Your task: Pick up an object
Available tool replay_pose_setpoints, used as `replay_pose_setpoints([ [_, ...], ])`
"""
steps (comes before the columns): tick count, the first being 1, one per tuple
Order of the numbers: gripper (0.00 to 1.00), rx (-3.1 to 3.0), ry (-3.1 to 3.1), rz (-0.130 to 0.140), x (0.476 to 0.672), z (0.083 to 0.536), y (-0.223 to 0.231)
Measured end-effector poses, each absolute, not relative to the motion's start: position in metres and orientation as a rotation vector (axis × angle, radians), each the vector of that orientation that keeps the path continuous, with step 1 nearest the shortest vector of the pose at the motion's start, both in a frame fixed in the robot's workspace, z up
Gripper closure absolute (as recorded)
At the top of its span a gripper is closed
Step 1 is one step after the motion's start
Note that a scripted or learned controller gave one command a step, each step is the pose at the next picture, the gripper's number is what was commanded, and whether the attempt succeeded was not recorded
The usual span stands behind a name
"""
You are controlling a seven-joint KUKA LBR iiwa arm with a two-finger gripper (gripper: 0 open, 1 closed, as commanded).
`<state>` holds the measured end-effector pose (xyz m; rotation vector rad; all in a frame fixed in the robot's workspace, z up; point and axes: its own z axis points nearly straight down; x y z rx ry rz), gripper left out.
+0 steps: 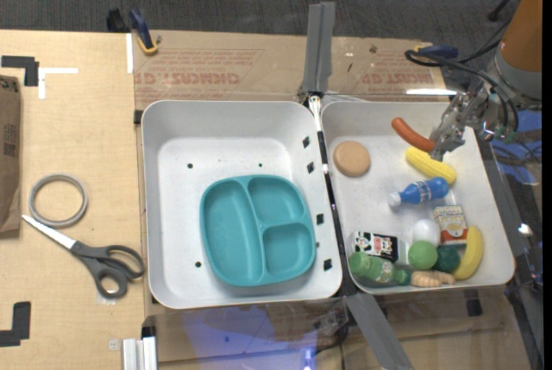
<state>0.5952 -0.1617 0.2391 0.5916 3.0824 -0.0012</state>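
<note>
Dark carpet runs along the top of what we see, and below it a pale wooden bench (78, 291) carries a flattened cardboard sheet (224, 66) and two shallow white bins set side by side. We find the left bin (172, 135) holding a teal divided plate (257, 228) with three compartments. On the bench to its left lie a roll of tape (58, 199) and a pair of grey-handled scissors (90, 254); a brown object at the far left edge is cut off and we cannot name it.

We see the toys crowded in the right bin (496, 213). A round tan bun (352, 159) sits near the dividing wall. An orange-red sausage (412, 136) lies toward the back, just above a yellow corn cob (429, 163). Below those we make out a small blue bottle (422, 192), a white egg (423, 230), a small carton (450, 222), a black-and-white carton (376, 246), a green ball (422, 254), a banana (470, 253) and a green bottle (379, 272) along the front wall; the pieces at the front overlap and are hard to separate.

We see the arm entering from the right, mostly cut off by the frame. Its gripper (442, 147) hangs over the back right of that bin, its tips at the right end of the corn cob and beside the sausage. Cables and metal blur together there, so we cannot tell how far it is open or whether anything is caught.
</note>
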Motion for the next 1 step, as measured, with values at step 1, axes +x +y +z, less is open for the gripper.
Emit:
replay_pose_setpoints([
  [1, 1.00, 0.879, 3.015, 0.000, 0.5384, 0.0919, -0.1377],
])
